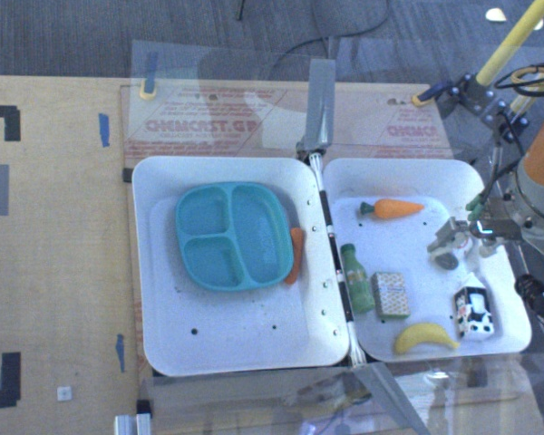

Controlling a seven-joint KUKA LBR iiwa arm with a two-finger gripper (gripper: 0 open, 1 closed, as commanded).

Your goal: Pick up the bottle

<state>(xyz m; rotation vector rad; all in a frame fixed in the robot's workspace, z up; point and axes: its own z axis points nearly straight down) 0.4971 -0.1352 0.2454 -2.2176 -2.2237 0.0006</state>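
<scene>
Here, wooden table point(54, 270) bears two white bins; grey carpet beyond; green bottle point(354, 277) lies at right bin's point(408, 175) left wall, beside carrot point(392, 209); gripper point(453, 243) hovers open, well right of bottle, gripping nothing.

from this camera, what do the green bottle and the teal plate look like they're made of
The bottle looks like green plastic, semi-glossy: even colour with a faint sheen, though too small to rule out glass. The plate looks like moulded matte plastic: uniform teal, with three rounded compartments pressed into it.
</scene>
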